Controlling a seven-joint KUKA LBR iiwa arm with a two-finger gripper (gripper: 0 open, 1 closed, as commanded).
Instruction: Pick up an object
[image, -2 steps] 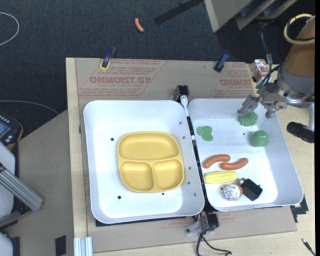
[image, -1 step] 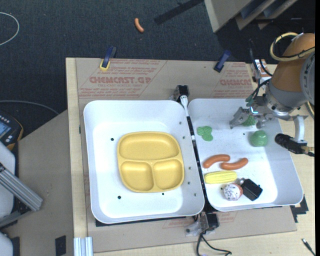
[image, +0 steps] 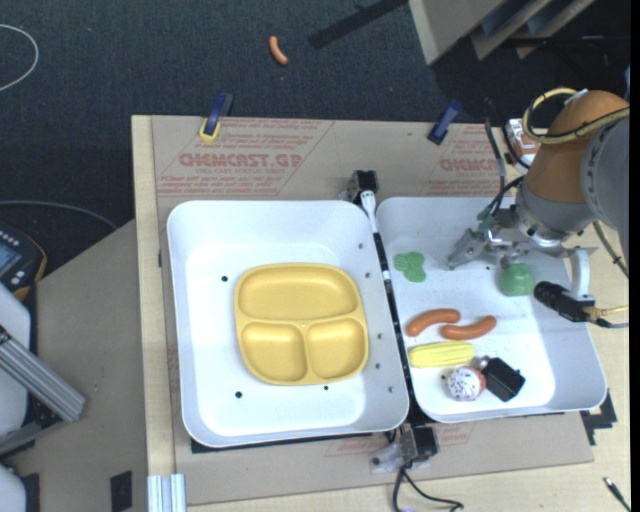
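Dark carpet surrounds a cardboard-topped bench (image: 300, 150) carrying two white bins. In the left bin (image: 200, 250) sits a yellow divided plate (image: 300, 322), lying flat. The right bin (image: 570, 380) holds a flat green piece (image: 409, 265), two sausages (image: 450, 323) lying near each other, a corn cob (image: 441, 354) just below them, a speckled ball (image: 462, 383) and a black block (image: 503, 379) touching it (the ball's reddish edge is hard to identify). The gripper (image: 500, 247) hangs over the bin's upper part with its fingers spread wide, grasping nothing; a pale green lump (image: 517, 279) lies just below it, partly hidden by the wrist. The arm is cut off at the right edge.
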